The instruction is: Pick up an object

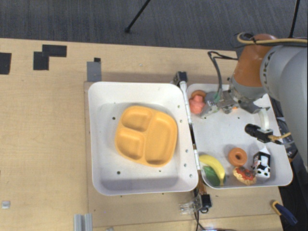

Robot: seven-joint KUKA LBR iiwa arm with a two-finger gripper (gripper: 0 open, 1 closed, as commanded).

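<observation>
The big grey arm (284,76) comes in from the right, orange band up top, bent down so its pincer (215,105) sits low over the far left corner of the right bin (216,136). Honestly can't tell whether the pincer is released or clenched, since the wrist blocks it.

Everything's on a pale wooden bench (48,138) with dark grey carpet (72,8) beyond it.

The left bin (103,179) is off to the pincer's left, with a yellow divided tray (146,134) lying in it.

A pink lumpy thing (197,102) sits just left of the pincer, against the bin wall, and nothing shows it being gripped. It's a roundish blob, so I can't tell which way it points.

Nearer the camera than the pincer is a banana (213,166) by the front left corner, its long axis slanting from far-left to near-right. A donut (237,156), a little black-and-white cow (262,165) and a red-and-yellow bit (245,175) lie near it, to its right.
</observation>
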